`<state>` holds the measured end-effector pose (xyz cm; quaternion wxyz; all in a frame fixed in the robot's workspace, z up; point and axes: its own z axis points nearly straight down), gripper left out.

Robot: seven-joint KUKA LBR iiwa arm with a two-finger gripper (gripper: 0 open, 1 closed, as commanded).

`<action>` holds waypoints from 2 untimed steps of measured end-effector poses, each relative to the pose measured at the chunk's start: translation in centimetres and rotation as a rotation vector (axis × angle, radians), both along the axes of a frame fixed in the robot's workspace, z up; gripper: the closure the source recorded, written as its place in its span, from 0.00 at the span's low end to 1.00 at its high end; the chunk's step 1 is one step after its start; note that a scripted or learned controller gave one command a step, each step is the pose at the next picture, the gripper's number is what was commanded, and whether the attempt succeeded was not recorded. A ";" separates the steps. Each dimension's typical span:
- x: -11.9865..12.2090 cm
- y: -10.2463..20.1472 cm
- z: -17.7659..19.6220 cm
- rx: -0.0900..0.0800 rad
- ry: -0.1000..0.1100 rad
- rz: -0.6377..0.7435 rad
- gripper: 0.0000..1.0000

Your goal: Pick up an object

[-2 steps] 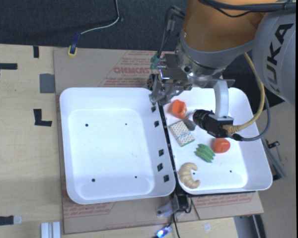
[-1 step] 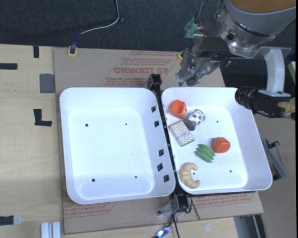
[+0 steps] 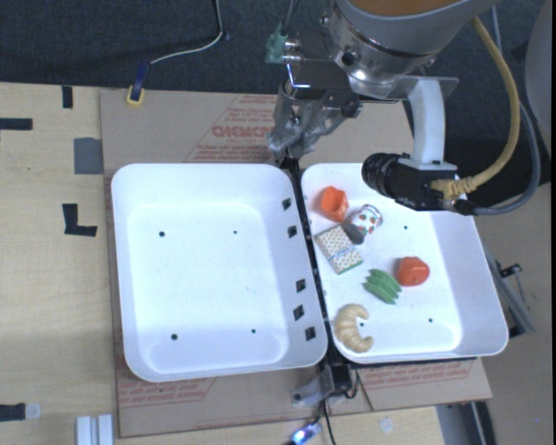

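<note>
The right bin (image 3: 463, 248) holds several small objects: an orange piece (image 3: 332, 201), a round white and red toy (image 3: 366, 219), a checkered block (image 3: 339, 249), a green pod (image 3: 383, 285), a red tomato-like piece (image 3: 412, 271) and a tan croissant (image 3: 353, 327). My gripper (image 3: 292, 137) hangs above the far edge of the bins, near the divider between them, well above and behind the objects. Nothing shows between its fingers.
The left bin (image 3: 204, 276) sits beside the right one, with black clips along the shared divider (image 3: 301, 267). Both rest on a cardboard sheet (image 3: 167, 128). A black cylinder with cables (image 3: 403, 182) juts over the right bin's far edge.
</note>
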<state>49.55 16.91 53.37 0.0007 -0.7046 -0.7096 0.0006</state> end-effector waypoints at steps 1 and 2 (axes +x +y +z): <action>4.2 3.5 0.0 -0.001 -0.001 -0.003 1.00; 11.1 6.2 -0.1 -0.002 -0.001 -0.004 1.00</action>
